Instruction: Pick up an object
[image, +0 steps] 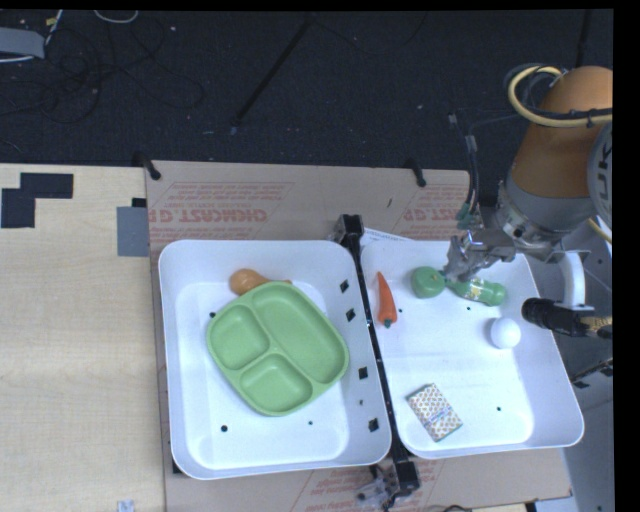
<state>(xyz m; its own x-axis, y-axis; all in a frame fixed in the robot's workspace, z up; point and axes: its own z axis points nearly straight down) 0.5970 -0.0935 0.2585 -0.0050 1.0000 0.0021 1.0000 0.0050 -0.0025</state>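
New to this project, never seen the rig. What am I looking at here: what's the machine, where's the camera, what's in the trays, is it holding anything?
One camera, fixed above the bench, looks down at a slant. The machine is a single robot arm, grey with an orange band, reaching in from the picture's right. Its claw sits low over the back of the right bin, right at a green toy that lies there. Whether the claw grips the toy cannot be told from this view.

Two shallow white bins stand side by side. The left bin holds a green divided plate with a small orange object partly hidden behind it. The right bin also holds an orange carrot near the divider, a white ball and a small patterned box toward the front.
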